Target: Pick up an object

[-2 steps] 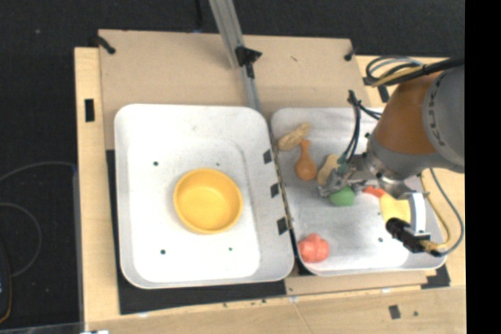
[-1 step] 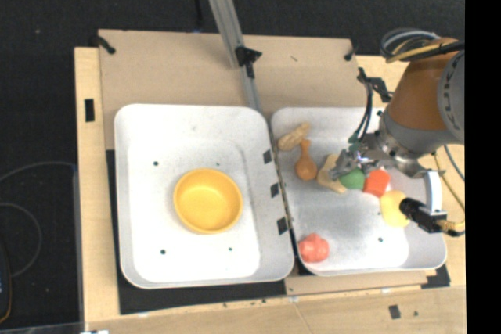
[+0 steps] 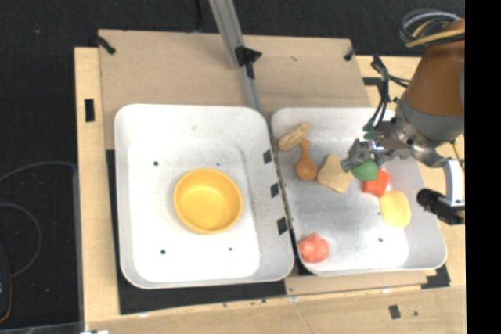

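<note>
Light wooden bench (image 3: 196, 70) on dark floor, seen from above at slant. Two shallow white bins side by side on bench, edges nearly touching at centre. Left bin (image 3: 149, 137) and right bin (image 3: 344, 246) sit on dark mat showing at their lower edges. Grey metal post (image 3: 223, 8) rises slanting from bench behind bins, near gap between them.

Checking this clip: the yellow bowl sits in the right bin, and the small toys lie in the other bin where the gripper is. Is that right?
Not quite. The camera view shows the yellow bowl in the left bin, not the right one. The rest holds: the small toys, such as the red one and the yellow one, lie in the other bin, where the gripper is.
</note>
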Motion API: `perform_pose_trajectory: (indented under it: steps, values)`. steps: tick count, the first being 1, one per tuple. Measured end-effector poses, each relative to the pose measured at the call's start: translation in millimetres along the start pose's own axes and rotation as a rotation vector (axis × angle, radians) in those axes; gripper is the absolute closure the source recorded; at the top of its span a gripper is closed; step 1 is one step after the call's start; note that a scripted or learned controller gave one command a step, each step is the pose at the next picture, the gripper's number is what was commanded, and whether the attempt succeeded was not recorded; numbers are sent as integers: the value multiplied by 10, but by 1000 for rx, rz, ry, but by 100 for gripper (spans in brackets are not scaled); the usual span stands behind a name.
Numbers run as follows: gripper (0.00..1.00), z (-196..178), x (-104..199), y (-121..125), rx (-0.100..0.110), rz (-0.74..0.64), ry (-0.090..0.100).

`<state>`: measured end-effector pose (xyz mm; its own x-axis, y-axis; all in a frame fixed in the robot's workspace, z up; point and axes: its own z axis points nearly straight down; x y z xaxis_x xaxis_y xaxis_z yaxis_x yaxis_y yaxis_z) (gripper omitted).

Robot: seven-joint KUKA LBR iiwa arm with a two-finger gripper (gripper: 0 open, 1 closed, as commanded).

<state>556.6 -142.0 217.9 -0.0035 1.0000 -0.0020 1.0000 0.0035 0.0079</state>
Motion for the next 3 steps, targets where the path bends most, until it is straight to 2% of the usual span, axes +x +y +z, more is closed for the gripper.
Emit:
perform_pose_trajectory:
  steps: [1,2,3]
  values:
    - [100,-351,-12,21,1,-1,0]
    - [100,-443,512,36,3,-5,3]
    - [100,-439,1025,-83,6,-4,3]
